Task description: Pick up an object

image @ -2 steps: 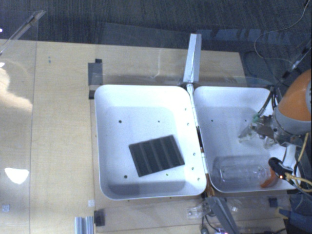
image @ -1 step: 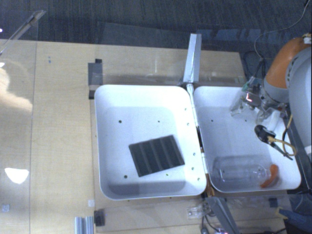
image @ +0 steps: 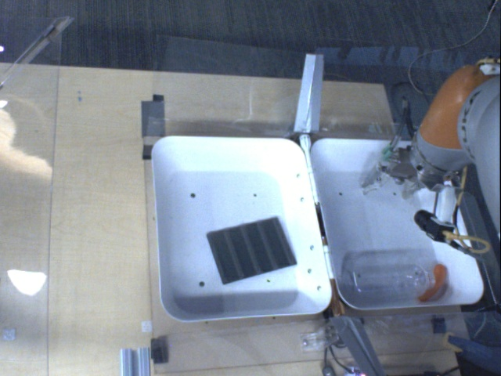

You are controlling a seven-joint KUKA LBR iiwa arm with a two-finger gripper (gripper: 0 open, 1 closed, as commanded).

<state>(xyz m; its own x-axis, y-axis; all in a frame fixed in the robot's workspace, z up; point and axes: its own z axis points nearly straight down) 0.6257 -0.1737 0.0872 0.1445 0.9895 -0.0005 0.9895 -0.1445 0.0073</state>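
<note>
A dark ribbed rectangular pad (image: pixel 251 249) lies flat in the left bin (image: pixel 180 178), slightly turned, toward its front. A clear plastic bottle (image: pixel 387 278) with an orange cap (image: pixel 435 283) lies on its side along the front wall of the right bin (image: pixel 344 210). My gripper (image: pixel 387 175) hangs over the far right part of the right bin, well behind the bottle and apart from it. Nothing shows in its grasp. The grey arm with its orange band (image: pixel 454 108) comes in from the right.
A black fitting with a yellow cable (image: pixel 446 232) hangs off the wrist above the right bin's right side. A metal bar (image: pixel 310 92) stands behind the seam between the bins. Wooden bench top (image: pixel 78 210) stretches to the left.
</note>
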